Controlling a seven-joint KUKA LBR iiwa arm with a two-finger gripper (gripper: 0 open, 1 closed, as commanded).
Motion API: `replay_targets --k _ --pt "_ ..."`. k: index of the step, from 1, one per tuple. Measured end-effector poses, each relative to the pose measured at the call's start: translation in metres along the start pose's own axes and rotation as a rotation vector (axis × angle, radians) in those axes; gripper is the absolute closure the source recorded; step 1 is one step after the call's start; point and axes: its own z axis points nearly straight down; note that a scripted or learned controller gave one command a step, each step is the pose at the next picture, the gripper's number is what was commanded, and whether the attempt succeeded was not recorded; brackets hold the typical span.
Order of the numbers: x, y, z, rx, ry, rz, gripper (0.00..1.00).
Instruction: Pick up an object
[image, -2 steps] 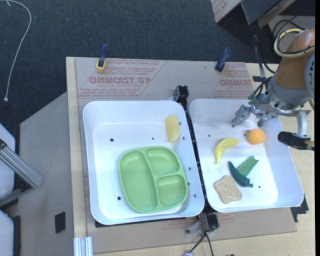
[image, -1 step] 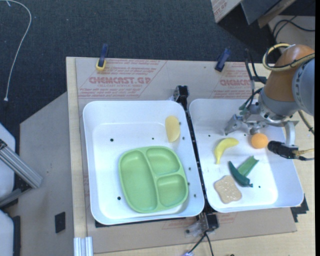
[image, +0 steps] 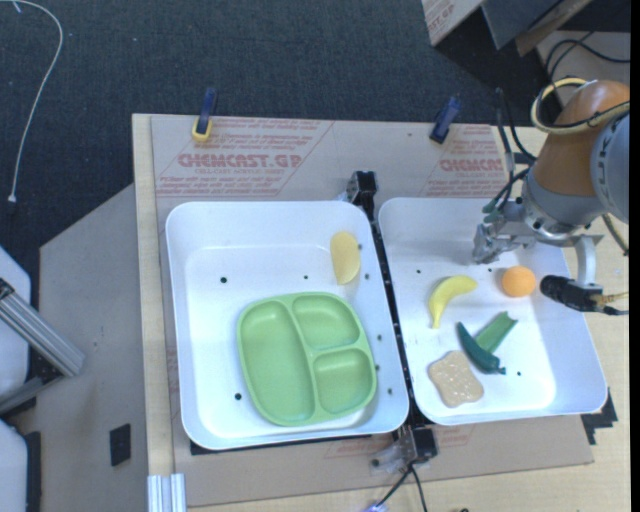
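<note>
The bench (image: 300, 150), covered in printed brown board, bears the left bin (image: 200, 250) and right bin (image: 420, 225) side by side.

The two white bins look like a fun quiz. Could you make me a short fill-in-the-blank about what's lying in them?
1. The green divided plate has ___ compartments.
2. The banana lies in the ___ bin as the camera sees it.
3. The small round fruit beside the banana is ___ in colour.
4. The gripper hangs above the ___ bin, near its far wall.

Missing words: three; right; orange; right
</note>
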Motion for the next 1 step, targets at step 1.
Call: replay_targets --k 1 --pt "-0.005 0.0006 -0.0445 -0.006 -0.002 0.001 1.0"
